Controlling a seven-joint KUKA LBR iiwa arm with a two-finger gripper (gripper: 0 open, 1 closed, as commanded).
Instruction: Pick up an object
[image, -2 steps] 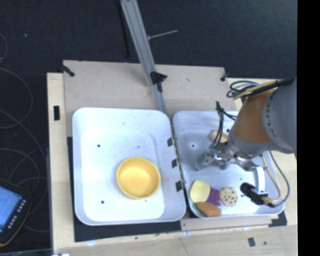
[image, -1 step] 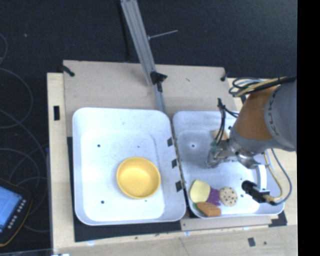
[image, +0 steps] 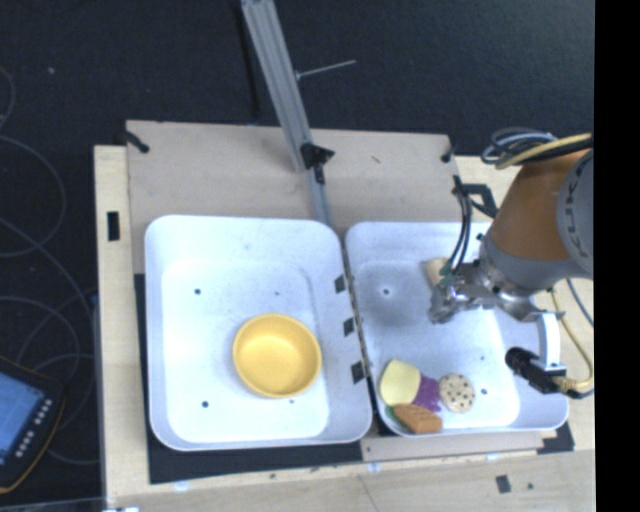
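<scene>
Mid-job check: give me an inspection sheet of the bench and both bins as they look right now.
Surface: wooden bench bearing two white bins, left bin and right bin.
Job's things: yellow bowl in left bin; yellow piece, purple piece, orange piece and speckled disc clustered at right bin's near edge.
Clutter: nothing seen.
Grippers: gripper low over right bin, away from cluster.
Cables: black cable along arm.
Surroundings: dark floor, tablet at left.

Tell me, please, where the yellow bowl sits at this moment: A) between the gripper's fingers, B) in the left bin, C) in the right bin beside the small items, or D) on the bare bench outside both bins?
B: the yellow bowl rests alone on the floor of the left bin, well apart from the gripper over the right bin.
</scene>
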